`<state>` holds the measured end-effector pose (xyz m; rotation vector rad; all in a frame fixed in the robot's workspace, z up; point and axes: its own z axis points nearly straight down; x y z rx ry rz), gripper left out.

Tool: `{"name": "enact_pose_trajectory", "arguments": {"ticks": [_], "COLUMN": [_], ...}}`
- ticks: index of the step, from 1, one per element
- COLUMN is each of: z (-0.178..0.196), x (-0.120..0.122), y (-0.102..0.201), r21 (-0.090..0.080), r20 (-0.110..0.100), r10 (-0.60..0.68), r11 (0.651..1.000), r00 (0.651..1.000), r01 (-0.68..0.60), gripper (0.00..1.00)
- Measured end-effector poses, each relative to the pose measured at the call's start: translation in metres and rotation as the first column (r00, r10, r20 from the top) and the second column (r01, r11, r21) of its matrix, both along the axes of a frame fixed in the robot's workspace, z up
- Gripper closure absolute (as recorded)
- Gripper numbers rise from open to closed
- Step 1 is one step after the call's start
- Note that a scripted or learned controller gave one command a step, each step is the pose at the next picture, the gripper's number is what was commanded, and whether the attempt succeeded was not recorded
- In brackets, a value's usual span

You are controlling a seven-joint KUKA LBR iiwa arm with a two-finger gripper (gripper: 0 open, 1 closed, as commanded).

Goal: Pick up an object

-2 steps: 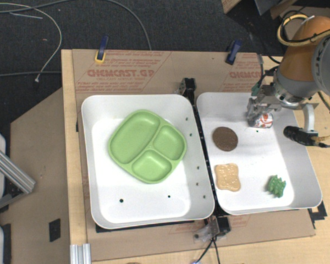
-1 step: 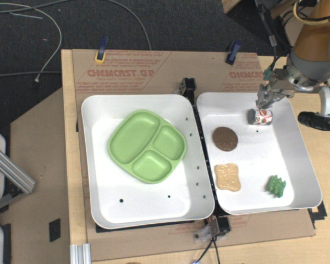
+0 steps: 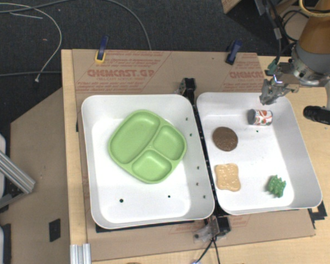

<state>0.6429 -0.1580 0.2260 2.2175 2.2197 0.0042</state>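
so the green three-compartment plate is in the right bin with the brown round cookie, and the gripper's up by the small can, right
Not quite. In the camera view the green three-compartment plate lies in the left white bin; the brown round cookie is in the right white bin, and the gripper is above the small can.

My gripper (image 3: 269, 96): above the right bin (image 3: 302, 153), just over the small can (image 3: 260, 117)
Right bin: brown disc (image 3: 225, 138), tan cracker (image 3: 227, 177), green toy (image 3: 275, 185)
Left bin (image 3: 99, 191): green divided plate (image 3: 148, 146)

green plate (image 3: 147, 146), brown cookie (image 3: 225, 138), perhaps tan cracker (image 3: 227, 177)
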Motion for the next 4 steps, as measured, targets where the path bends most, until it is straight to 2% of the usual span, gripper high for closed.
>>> {"name": "enact_pose_trajectory", "arguments": {"ticks": [1, 2, 3, 4], "z": [-0.004, -0.008, 0.004, -0.006], "x": [-0.017, -0.033, -0.051, -0.066], "y": [0.043, 0.103, 0.156, 0.214], "r21": [0.003, 0.003, 0.004, 0.003], "r20": [-0.007, -0.008, -0.007, -0.009], "r10": [0.002, 0.003, 0.005, 0.004], "r11": [1.000, 1.000, 1.000, 1.000], "r00": [1.000, 1.000, 1.000, 1.000], "r01": [-0.002, -0.003, -0.005, -0.004], "gripper": [1.00, 1.00, 1.00, 1.00]}}
